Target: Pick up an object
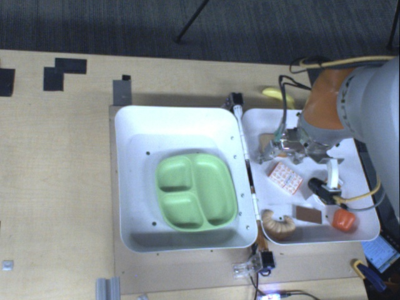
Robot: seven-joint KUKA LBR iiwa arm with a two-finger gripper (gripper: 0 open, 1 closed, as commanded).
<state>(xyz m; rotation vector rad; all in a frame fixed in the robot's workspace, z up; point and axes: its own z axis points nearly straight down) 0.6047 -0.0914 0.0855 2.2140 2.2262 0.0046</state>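
The gripper point(279, 147), its opening impossible to judge here, is hovering in the right bin point(369, 230) just above the checkered packet point(285, 178), which is lying tilted, long axis running toward the bin's near-right corner.

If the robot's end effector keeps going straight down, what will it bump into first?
Probably the bare white floor of the right bin, beside the checkered packet. The end effector hangs over the bin's upper left part, but depth is hard to judge from this slanted view.
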